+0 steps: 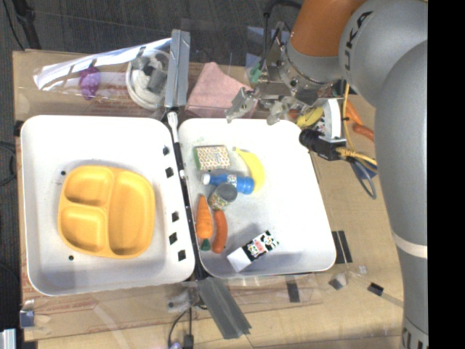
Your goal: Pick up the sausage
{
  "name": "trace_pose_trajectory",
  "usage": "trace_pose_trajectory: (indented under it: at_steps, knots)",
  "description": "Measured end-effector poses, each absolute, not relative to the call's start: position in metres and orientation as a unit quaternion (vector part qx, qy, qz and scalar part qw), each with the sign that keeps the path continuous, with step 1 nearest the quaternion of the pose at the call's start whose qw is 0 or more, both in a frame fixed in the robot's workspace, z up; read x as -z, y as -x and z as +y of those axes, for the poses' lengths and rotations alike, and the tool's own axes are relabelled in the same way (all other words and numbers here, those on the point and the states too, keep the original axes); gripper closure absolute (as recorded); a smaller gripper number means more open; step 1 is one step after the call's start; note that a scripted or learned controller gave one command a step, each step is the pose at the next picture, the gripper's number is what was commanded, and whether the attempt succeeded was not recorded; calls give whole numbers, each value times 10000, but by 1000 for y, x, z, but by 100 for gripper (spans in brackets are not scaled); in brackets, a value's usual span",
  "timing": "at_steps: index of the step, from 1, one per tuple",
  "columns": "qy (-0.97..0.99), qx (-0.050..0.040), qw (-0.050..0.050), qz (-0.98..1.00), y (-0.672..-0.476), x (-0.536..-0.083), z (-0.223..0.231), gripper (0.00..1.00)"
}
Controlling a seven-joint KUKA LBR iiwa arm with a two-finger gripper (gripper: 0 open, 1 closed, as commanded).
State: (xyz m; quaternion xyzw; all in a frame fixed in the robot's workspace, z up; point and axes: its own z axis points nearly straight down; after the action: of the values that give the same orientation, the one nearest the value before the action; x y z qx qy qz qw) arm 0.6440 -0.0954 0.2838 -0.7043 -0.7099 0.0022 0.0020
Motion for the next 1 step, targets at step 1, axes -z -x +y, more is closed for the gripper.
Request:
trace_pose_trajectory:
  at_steps: [1]
  knots:
    - [7379,-30,27,-6749,-579,-190,-75,0]
